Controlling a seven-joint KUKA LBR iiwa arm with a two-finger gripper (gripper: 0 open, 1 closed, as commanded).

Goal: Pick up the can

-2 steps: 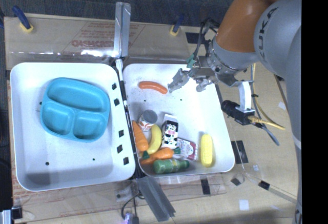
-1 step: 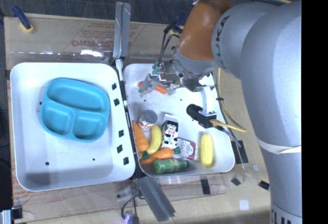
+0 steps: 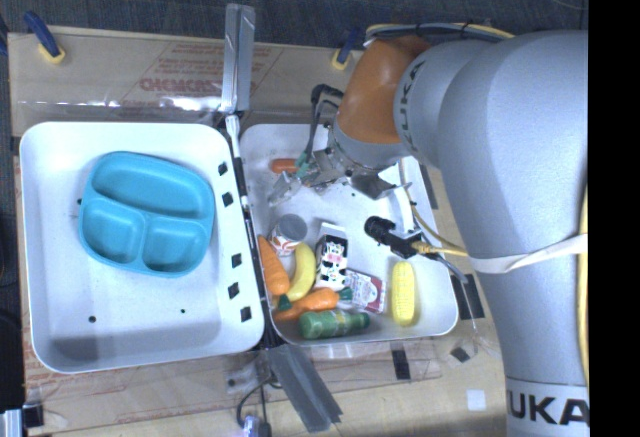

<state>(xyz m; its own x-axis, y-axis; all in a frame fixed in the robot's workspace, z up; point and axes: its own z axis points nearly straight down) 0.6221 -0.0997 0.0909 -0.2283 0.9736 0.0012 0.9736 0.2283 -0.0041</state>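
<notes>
Can: we see the can (image 3: 290,228) standing upright in the right bin (image 3: 440,320), near that bin's left wall, its grey top facing up and a red and white side just below.
Hand: the hand (image 3: 300,170) sits low in the far part of the right bin, above the can in the picture and apart from it; we cannot tell whether it is open or closed, and we see nothing between its tips.
Arm: the grey arm (image 3: 500,155) reaches in from the right, with its orange band (image 3: 372,100) over the far rim of the right bin.
Around the can: a carrot (image 3: 274,268) and a banana (image 3: 303,270) lie just beside it on the near side; a small black and white carton (image 3: 332,262) stands to the right of them.
Near edge of right bin: a green bottle (image 3: 333,324) and an ear of corn (image 3: 402,292).
Left bin: we see a blue divided plate (image 3: 147,212) lying in the left bin (image 3: 50,325).
Table: both bins rest side by side on the table (image 3: 120,65).
</notes>
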